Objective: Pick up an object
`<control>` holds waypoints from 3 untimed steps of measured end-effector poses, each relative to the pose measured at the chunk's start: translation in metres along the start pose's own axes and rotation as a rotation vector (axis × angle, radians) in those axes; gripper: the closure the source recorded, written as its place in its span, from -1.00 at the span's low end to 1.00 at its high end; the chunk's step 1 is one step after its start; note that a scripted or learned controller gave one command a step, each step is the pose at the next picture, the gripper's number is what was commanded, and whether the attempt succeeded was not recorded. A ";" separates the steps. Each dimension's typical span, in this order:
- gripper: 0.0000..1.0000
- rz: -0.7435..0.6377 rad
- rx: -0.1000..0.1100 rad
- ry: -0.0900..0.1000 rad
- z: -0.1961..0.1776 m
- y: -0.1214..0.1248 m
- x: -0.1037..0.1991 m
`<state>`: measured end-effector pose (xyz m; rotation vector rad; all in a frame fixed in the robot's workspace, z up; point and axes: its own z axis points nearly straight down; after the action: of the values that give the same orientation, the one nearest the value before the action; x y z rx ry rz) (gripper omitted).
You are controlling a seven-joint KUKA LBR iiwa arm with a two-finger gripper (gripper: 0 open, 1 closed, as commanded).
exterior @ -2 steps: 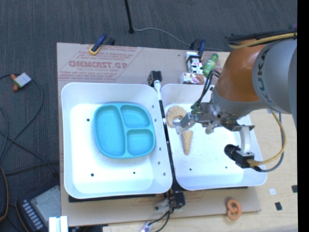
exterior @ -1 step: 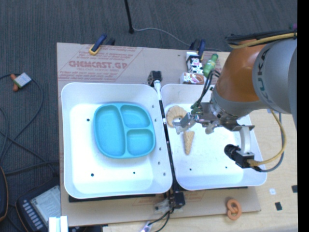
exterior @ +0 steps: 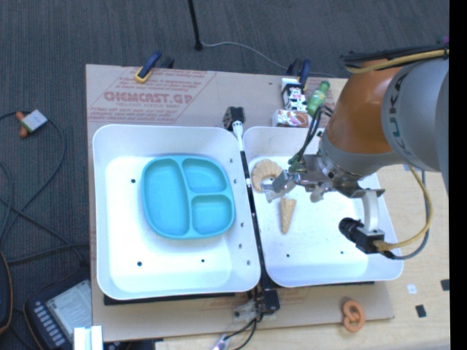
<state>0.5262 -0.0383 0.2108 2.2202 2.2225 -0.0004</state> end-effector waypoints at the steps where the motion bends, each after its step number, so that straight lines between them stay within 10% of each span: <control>1: -1.00 0.004 0.004 -0.001 0.080 -0.031 -0.072; 2: -1.00 0.003 -0.005 -0.002 0.123 -0.041 -0.057; 3: -1.00 0.000 -0.009 -0.003 0.123 0.041 -0.071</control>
<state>0.5673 -0.1091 0.0874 2.2145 2.2163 0.0063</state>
